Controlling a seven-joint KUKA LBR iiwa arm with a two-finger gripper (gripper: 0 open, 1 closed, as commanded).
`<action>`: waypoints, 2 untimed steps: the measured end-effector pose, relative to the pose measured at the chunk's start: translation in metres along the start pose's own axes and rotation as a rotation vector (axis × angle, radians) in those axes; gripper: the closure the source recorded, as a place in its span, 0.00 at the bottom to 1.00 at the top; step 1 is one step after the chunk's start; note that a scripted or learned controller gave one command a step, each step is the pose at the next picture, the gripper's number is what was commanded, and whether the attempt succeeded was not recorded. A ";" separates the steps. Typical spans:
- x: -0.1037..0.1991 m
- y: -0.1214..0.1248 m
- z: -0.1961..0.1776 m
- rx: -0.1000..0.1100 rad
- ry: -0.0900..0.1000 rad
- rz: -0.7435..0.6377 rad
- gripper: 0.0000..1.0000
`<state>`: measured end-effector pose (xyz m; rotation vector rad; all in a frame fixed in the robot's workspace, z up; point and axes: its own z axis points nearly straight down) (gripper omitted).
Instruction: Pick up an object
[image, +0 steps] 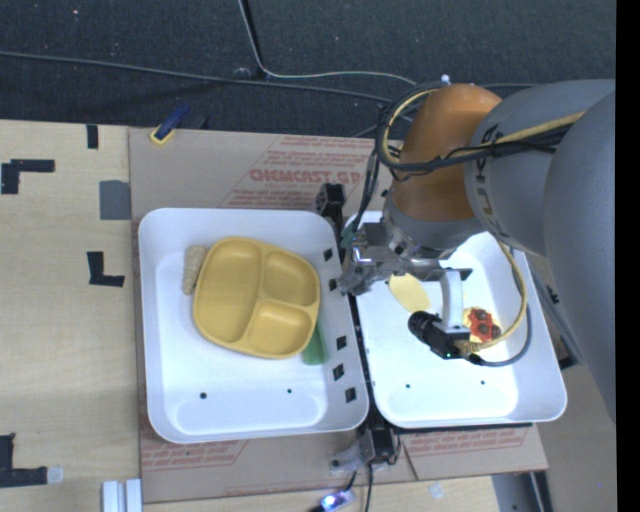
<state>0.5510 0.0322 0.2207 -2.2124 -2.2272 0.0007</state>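
Yellow divided plate (255, 297) sits in the left bin (170, 390), in its upper middle, three compartments facing up, turned a little askew in the frame. Tan block (193, 268) shows at the plate's upper-left edge, touching or tucked under the rim; I can't say which. Green thing (315, 347) shows at the plate's lower-right edge, partly covered by the rim.

Right bin (520, 400), right of frame centre: a pale yellow flat piece (408, 293) lies in its upper-left part. A small red and orange thing (483, 322) lies to the right of it and slightly lower, apart from the pale piece.

Arm (540, 170) comes in from the upper right of the frame, grey, its orange band (445, 130) bulking over the right bin's top edge. Gripper (355, 265) is down at the wall where the two bins meet, along the upper half of that divide. It is just left of the pale yellow piece and just right of the plate's rim. From my seat I can't tell whether the gripper is spread or pressed together, nor whether it pinches anything; the wrist covers that.

Both bins sit on a brown cardboard sheet (290, 170) with red print, laid on the pale wood desk (60, 200). Dark cable (250, 40) runs over the dark surface along the top of the frame.
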 end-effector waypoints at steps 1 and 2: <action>0.056 -0.012 0.009 0.001 -0.001 0.000 1.00; 0.053 -0.011 0.008 0.001 -0.002 0.004 0.00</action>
